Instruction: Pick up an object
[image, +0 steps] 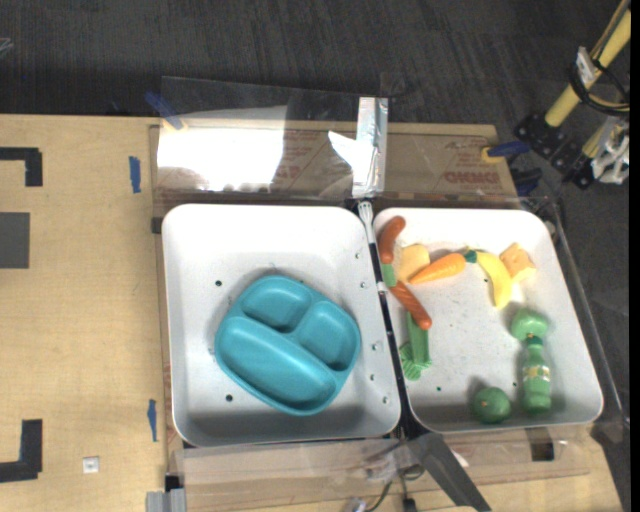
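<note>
Lying in the right bin (575, 330), toy foods are clustering along its left wall and far end: a carrot (437, 268) with its long axis pointing left-right, a banana (496, 278), a green bottle (536, 372). At the camera view's upper right, arm hardware (590, 80) is sitting well apart from the surface; the end effector's opening cannot be told, and nothing is visibly held.

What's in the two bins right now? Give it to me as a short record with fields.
left bin: one teal divided plate, tilted across the middle
right bin: toy food
along the divider: sausage, second sausage, green pea pod
upper middle: carrot, banana, orange wedge
lower right: green bottle, round green fruit
held: nothing seen
</note>
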